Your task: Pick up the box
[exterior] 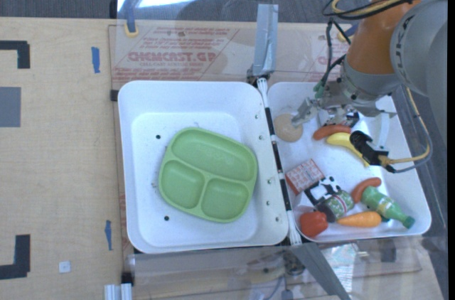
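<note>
The small red box [304, 175] looks light, stiff and flat, best pinched across its short edges, while the claw [307, 111] hovers apart, its opening impossible to tell

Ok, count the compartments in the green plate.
3: the green plate in the left bin has one long compartment along its far side and two smaller ones side by side nearer the camera.
</note>
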You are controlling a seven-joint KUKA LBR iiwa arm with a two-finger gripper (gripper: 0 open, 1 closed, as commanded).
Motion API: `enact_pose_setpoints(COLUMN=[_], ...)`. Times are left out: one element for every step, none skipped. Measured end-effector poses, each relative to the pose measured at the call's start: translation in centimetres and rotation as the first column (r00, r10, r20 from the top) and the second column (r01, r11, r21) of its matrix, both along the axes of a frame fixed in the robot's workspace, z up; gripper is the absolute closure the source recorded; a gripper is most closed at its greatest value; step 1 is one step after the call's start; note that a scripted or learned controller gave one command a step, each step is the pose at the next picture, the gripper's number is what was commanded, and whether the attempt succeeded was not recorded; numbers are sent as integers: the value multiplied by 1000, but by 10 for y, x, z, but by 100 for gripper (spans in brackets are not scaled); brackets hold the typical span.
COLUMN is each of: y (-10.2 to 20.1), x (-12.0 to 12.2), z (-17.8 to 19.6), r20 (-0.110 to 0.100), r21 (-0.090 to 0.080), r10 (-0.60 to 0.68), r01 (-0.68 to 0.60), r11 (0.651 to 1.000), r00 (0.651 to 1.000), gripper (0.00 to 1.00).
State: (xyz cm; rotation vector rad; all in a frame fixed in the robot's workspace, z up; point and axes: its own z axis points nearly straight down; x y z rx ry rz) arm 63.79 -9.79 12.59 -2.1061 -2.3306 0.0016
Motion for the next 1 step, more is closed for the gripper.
enact_pose_setpoints(y=[-37], x=[-12], z=[-30], r20=[24], r21=[-2], r10=[-57], r01=[57], r11=[998], r00=[998], gripper=[0])
